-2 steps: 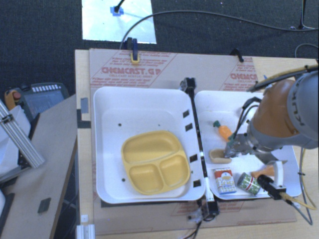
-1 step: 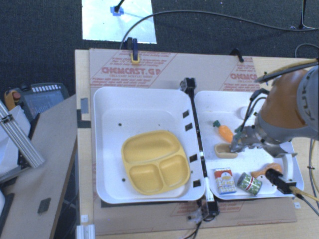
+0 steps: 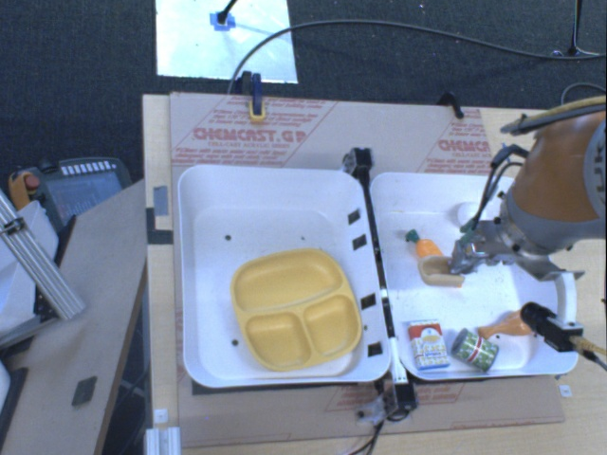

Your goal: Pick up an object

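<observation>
Brown board (image 3: 285, 131) covers the bench under two white bins. A yellow divided plate (image 3: 285, 303) lies in the left bin (image 3: 209, 197). Over the right bin (image 3: 408, 197), the grey and orange arm (image 3: 560, 178) reaches in from the right, and its pincer (image 3: 465, 257) sits low near the bin's middle; whether it is open or closed cannot be told. A tan piece (image 3: 436, 272) lies on the bin floor right at the pincer's tip, on its left side, possibly touching it. A small carrot (image 3: 426, 246) lies just above the tan piece. Along the near wall stand a small red and white box (image 3: 429, 343) and a green can (image 3: 475, 349), well apart from the pincer.
</observation>
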### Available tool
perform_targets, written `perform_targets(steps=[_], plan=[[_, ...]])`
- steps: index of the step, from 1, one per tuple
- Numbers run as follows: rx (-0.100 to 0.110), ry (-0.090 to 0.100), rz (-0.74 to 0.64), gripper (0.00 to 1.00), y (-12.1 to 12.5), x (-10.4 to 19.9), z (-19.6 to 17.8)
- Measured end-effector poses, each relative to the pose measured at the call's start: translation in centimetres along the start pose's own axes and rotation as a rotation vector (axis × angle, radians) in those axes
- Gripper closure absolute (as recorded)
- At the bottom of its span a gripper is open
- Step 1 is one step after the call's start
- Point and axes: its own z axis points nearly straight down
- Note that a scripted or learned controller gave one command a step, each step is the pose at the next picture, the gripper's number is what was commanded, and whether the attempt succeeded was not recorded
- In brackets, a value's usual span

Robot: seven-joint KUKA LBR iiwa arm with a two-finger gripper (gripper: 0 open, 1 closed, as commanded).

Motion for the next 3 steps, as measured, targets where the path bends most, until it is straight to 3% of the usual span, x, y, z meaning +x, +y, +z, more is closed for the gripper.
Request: perform_targets(steps=[1, 3], plan=[[-0.001, 0.000, -0.001, 1.00, 1.0, 0.6, -5.8], [0.006, 0.003, -0.005, 1.00, 0.3, 10.9, -6.0]])
